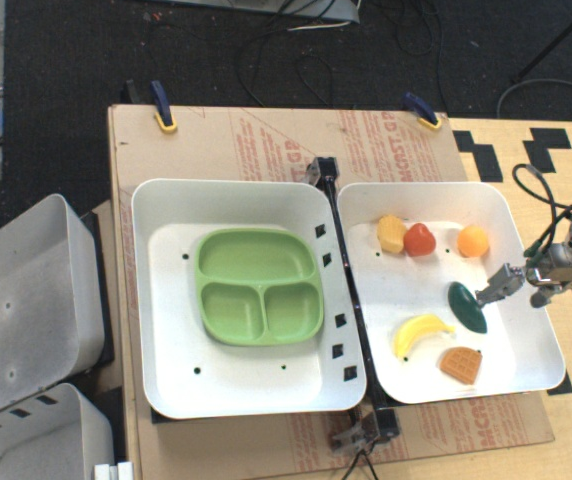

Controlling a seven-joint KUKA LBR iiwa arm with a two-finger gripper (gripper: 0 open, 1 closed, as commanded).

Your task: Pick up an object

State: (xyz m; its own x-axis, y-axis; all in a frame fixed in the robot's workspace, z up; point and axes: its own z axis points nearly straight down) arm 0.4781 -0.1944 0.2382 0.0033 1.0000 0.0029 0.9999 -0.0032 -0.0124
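The right bin (536, 343) holds several toy foods: a yellow-orange piece (391, 234), a red fruit (419, 240), an orange ball (473, 241), a dark green oval piece (466, 306), a banana (421, 333) and a brown biscuit-like piece (460, 365). My gripper (496, 288) reaches in over the bin's right side, low and just to the upper right of the dark green piece. Its tip is close to that piece, and I cannot make out whether they touch. I see nothing held.
The left bin (166, 218) holds a green divided plate (261, 286). A black strip (344, 268) runs between the two bins. Grey tubs (26, 288) stand off the bench to the left. Clamps (164, 108) grip the board's far edge.
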